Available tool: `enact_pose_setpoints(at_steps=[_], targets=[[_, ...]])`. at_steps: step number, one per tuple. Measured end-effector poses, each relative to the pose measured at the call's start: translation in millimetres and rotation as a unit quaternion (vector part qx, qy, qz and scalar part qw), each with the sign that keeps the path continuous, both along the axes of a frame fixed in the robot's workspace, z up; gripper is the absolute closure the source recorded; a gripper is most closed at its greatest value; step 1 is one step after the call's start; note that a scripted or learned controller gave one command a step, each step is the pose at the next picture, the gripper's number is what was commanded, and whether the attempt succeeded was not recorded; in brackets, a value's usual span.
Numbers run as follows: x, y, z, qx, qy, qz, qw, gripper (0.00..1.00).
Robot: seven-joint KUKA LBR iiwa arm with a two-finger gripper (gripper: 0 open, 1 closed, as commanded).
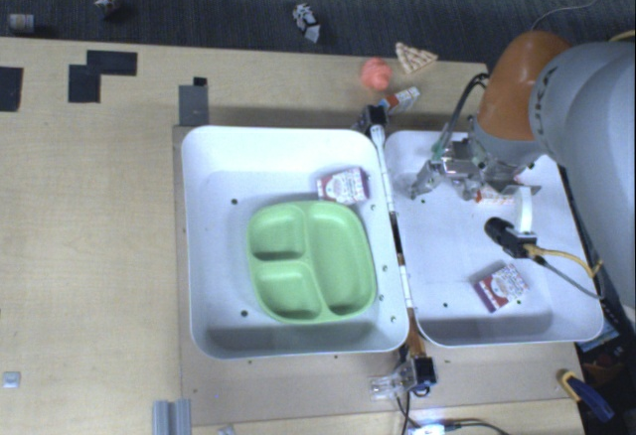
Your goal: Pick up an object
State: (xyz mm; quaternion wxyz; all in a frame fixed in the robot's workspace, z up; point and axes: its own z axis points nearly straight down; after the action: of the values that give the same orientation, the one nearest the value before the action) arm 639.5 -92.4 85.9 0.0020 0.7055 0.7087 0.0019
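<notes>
At the far left the pale wooden bench (89,224) carries some flat black patches (99,73) near its back edge. Next comes the left bin (214,175), white and shallow. In its middle lies a green tray (310,259) with three compartments, lying flat. Just behind the tray's right corner, close to the bin's right wall, there is a red and white packet (344,186). Behind the bins, on the bench, a pink ball (376,73) sits beside a tan triangular piece (415,57). The right bin (447,264) touches the left one along the middle wall. The claw (449,180) hangs over the back left part of this bin, and I see nothing held in it; if it is open or closed, I cannot tell from here. A dark red packet (502,286) lies flat toward the front right of the same bin, well apart from the claw. The grey arm (586,115) with its orange band (517,85) comes in from the right.
</notes>
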Motion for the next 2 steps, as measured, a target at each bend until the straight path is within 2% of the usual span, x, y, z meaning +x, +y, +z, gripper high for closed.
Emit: enact_pose_setpoints(at_steps=[1, 2], targets=[[2, 0, 12, -0.0002, -0.003, 0.001, 1.0000, 1.00], [-14, -63, 89, -0.0014, 0.000, -0.001, 1.0000, 1.00]])
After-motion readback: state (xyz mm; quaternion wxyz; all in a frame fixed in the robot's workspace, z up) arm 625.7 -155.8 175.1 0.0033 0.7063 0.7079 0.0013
